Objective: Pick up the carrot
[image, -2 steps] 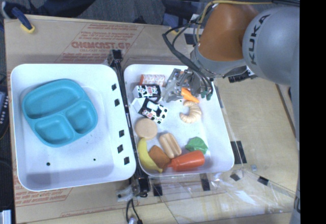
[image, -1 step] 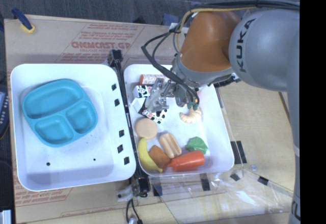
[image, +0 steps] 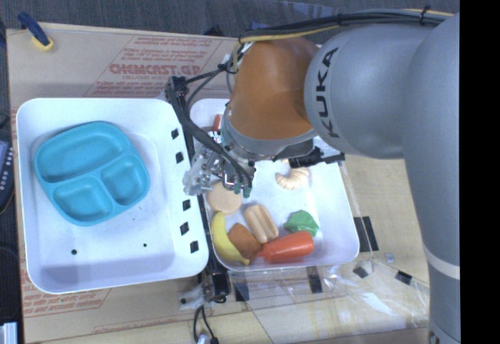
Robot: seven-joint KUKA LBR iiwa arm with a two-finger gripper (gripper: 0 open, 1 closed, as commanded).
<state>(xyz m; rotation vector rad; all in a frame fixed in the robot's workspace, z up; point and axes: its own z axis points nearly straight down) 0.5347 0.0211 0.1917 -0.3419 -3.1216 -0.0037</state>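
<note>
The carrot (image: pixel 287 246) is an orange-red tapered piece with a green leafy top (image: pixel 301 221), lying near the front edge of the right bin (image: pixel 337 195). My gripper (image: pixel 216 177) hangs over the left side of that bin, above a round tan cookie-like piece (image: pixel 225 199), up and to the left of the carrot. The big grey and orange arm covers the bin's back part. The carrot lies apart from the gripper, with other toy foods between them.
A banana (image: pixel 219 236), a hot dog (image: pixel 261 223) and a brown piece (image: pixel 243 241) crowd beside the carrot. A cream croissant-like piece (image: pixel 294 177) lies to the right. The left bin (image: pixel 94 260) holds a blue divided plate (image: pixel 90 172).
</note>
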